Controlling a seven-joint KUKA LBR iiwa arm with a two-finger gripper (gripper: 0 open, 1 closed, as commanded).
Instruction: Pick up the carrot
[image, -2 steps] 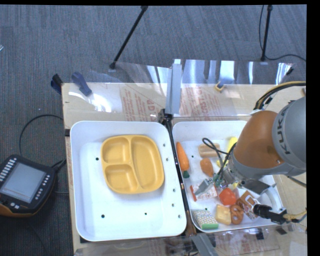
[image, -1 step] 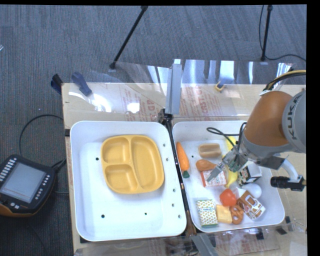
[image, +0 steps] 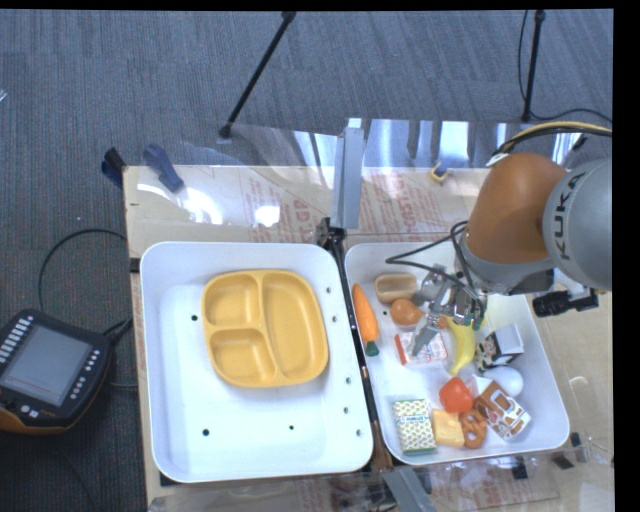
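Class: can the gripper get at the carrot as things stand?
Probably yes. The carrot lies alone along the right bin's left wall, nothing on top; the gripper hovers just to its right.

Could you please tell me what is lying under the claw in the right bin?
Under the claw a banana and a small red-and-white packet show. The claw covers part of each, and whatever else lies directly beneath.

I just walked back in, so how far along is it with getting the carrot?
Nothing looks done: the carrot lies in the right bin by its left wall, next to the divided yellow plate's bin. In hand: the tool sits over the banana and the orange piece. Left: move to the carrot, grasp, lift.
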